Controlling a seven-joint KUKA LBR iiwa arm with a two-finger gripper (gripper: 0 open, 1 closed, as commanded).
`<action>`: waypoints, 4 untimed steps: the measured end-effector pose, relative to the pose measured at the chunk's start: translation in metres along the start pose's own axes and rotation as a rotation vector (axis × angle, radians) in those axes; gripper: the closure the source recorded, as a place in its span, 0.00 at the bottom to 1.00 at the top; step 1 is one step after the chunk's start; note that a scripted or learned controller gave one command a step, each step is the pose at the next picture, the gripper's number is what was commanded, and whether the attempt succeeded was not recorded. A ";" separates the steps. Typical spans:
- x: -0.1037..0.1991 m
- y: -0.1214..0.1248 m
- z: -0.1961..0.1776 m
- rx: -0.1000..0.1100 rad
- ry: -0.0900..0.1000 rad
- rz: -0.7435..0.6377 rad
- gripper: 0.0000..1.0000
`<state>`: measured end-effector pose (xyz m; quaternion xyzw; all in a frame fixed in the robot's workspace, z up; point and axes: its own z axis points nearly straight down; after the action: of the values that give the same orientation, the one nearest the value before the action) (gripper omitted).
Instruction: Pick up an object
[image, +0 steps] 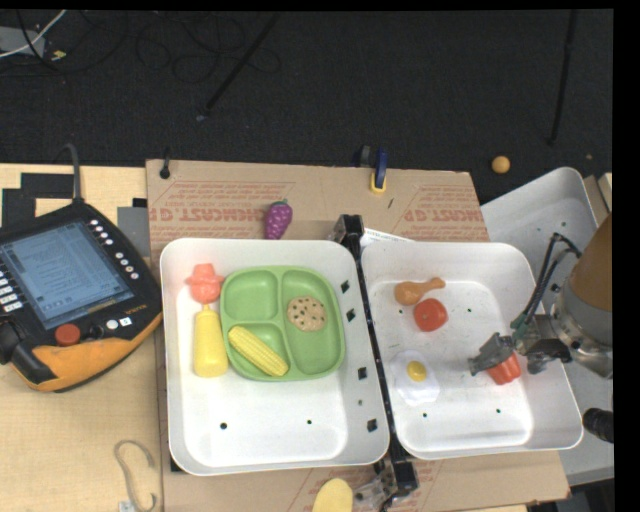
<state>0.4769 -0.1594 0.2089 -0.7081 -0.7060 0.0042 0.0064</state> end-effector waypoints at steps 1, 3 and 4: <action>0.000 0.003 -0.006 -0.014 -0.003 -0.002 0.00; -0.001 0.004 0.087 -0.007 0.000 -0.004 0.00; 0.001 0.005 0.122 -0.013 -0.002 -0.004 0.00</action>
<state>0.4801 -0.1579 0.0865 -0.7067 -0.7075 0.0002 0.0013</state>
